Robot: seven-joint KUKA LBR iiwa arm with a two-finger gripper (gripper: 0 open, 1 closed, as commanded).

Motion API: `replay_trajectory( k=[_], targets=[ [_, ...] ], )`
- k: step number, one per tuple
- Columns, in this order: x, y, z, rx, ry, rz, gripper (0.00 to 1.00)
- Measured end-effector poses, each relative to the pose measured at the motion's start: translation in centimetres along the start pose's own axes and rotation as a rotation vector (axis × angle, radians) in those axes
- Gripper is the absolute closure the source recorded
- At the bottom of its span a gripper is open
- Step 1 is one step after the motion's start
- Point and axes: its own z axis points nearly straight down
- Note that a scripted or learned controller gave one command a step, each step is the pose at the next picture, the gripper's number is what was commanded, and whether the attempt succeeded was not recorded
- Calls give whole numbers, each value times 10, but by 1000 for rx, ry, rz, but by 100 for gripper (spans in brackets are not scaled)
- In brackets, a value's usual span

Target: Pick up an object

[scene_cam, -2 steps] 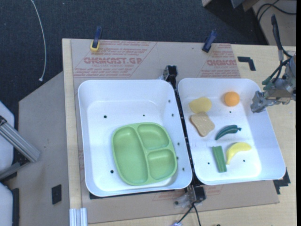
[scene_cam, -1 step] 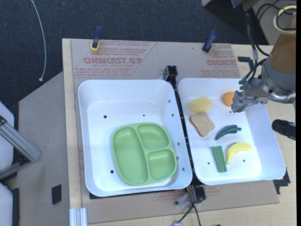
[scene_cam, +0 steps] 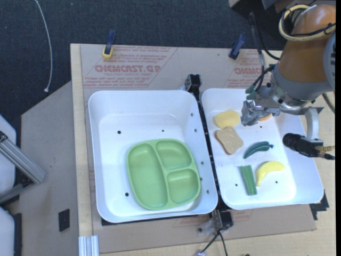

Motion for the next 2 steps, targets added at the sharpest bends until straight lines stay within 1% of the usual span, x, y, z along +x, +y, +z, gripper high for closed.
replay_trajectory(
  k=[1, 2],
  targets=[
    [63, -5, 7, 0, 1, -2, 100],
    [116, -2, 4, -4, 0, -2, 100]
  ],
)
